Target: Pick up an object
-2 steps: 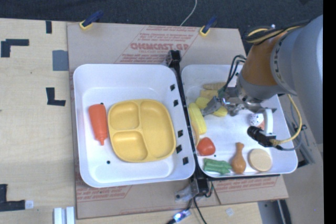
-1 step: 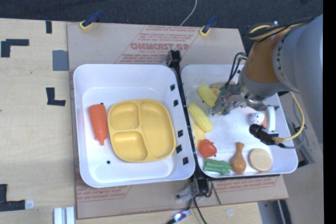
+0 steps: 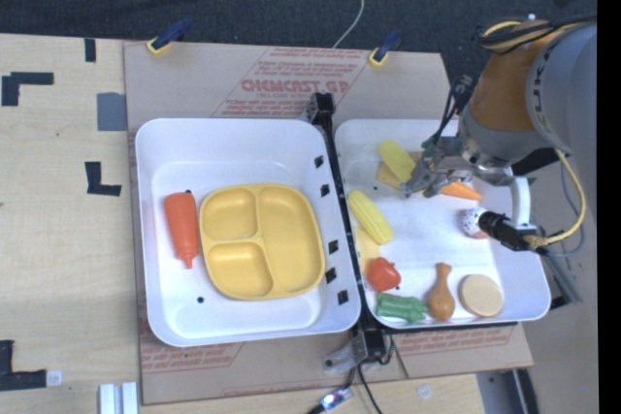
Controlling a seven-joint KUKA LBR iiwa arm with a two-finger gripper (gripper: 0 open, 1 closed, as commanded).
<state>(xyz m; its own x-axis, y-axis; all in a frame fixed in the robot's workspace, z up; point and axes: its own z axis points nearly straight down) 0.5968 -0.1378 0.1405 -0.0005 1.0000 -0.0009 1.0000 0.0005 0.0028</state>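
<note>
- Plainly, the chief risk is a miss: the gripper (image 3: pixel 427 177) sits low in the right bin (image 3: pixel 529 310), in the small space between a yellow corn piece (image 3: pixel 396 156) and an orange carrot (image 3: pixel 461 191), and closing there could catch nothing or only nudge one of them aside.
- A second risk is a glancing grip. The corn piece rests on a tan slab (image 3: pixel 387 175) near the bin's far wall, so a finger pressing on its rounded side could roll it off instead of seizing it.
- The carrot lies just beside the wrist hardware and partly under it; a sideways move could sweep it toward the small white and pink thing (image 3: pixel 473 222) nearby.
- As for the fingers, they are dark, small and seen against the arm's own fittings, so I cannot tell how far apart they stand, nor whether anything is between them.
- The arm (image 3: pixel 529 102) reaches in from the right, its orange band above the wrist, bent down over the far half of the right bin, with yellow cables looping around it.
- Other candidates lie well apart from the gripper: a longer corn cob (image 3: pixel 370 216) by the divider, a red pepper (image 3: pixel 383 274), a green pod (image 3: pixel 402 308), a drumstick (image 3: pixel 441 291) and a round biscuit (image 3: pixel 480 295).
- The left bin (image 3: pixel 160 136) holds a yellow tray (image 3: pixel 260 239) and an orange sausage (image 3: pixel 180 226).
</note>
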